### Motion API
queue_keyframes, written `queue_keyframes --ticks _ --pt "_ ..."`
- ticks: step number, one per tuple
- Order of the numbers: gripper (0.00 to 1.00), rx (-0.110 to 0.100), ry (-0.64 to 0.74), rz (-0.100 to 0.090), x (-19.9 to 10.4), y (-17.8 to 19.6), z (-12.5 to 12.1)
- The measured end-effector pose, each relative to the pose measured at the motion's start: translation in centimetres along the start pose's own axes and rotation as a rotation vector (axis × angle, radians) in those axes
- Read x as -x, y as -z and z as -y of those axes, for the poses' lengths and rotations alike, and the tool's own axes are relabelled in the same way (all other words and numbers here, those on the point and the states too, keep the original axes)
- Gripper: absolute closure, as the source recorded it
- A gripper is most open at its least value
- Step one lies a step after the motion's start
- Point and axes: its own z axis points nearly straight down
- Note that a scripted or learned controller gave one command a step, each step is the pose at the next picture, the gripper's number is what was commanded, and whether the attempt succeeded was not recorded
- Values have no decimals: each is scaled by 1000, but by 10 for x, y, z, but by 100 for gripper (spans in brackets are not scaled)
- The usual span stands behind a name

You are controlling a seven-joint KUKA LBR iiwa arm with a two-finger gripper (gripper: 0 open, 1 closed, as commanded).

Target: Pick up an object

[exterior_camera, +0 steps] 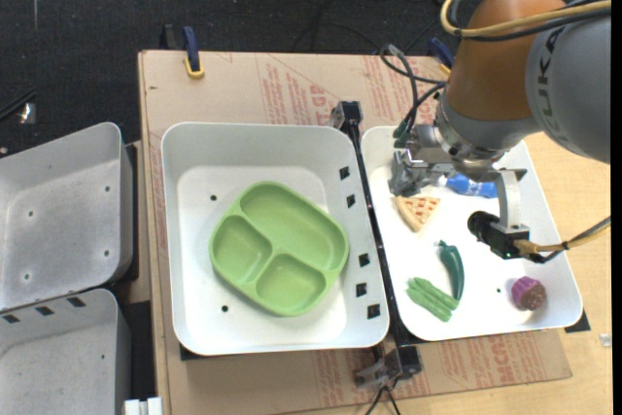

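Note:
In the right bin [559, 316] lie a pizza slice [418, 210], a dark green pepper [452, 268], a light green bean pod [431, 297], a purple fruit [527, 293] and a blue item [472, 185] partly hidden under the arm. My gripper [408, 178] hangs low over the bin's upper left part, just above the pizza slice. Nothing shows between its fingers.
The left bin [185, 160] holds a green divided plate [279, 248]. The grey and orange arm covers the right bin's far end. A black part of the wrist [494, 236] with a yellow cable juts over the bin's right half. Spare white bins [58, 209] lie at far left.

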Motion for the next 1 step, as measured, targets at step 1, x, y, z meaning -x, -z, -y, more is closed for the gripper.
queue_keyframes --ticks 1 --pt "100 -1 -1 1 -47 -1 23"
